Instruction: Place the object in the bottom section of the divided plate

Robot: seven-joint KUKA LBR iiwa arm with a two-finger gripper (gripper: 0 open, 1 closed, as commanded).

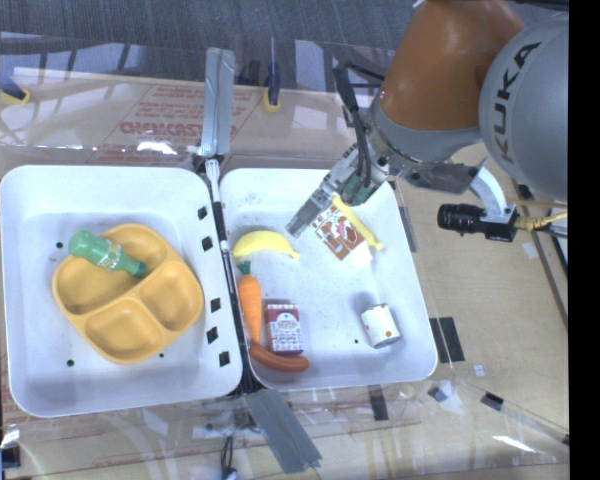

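A pale counter (500,318) is carrying two white bins side by side, and behind them a clear sheet with red print is lying. My arm (480,58) is reaching in from the right, over the right bin (410,353). My end effector (332,206) is hanging low over the upper part of this bin, and a small packet (342,234) with red and white print is sitting between its fingers, so I am holding the packet. Something yellow is showing just beside the packet, but I cannot tell what it is. Below me in the same bin a banana (264,245), a carrot (250,306), a red box (283,328), a sausage (277,360) and a small white cup (380,325) are lying. In the left bin (30,368) the yellow divided plate (170,313) is resting, and a green bottle (105,252) is lying across its upper section.
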